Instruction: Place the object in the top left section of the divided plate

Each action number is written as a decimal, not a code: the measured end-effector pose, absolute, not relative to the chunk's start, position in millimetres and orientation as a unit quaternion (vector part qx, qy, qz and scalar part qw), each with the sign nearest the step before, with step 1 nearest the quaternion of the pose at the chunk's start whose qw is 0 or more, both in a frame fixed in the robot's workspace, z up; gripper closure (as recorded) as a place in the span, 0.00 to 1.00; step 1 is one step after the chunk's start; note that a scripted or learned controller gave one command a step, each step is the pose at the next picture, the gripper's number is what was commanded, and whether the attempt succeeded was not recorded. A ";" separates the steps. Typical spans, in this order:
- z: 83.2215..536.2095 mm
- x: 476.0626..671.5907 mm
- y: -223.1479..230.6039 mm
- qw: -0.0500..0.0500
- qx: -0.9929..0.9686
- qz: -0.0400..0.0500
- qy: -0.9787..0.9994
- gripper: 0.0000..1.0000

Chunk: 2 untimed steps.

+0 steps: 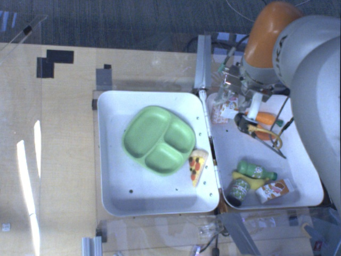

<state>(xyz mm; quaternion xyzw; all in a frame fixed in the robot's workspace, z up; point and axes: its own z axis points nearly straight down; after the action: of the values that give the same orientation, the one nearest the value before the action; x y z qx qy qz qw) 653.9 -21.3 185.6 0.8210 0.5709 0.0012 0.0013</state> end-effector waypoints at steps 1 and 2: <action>207.2 630.1 62.9 0.000 0.833 0.002 0.554 1.00; 213.8 567.6 108.5 0.000 0.845 0.002 0.535 1.00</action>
<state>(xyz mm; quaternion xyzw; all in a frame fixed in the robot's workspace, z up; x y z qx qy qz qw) 567.6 108.5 213.8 0.8447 0.5352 0.0020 -0.0001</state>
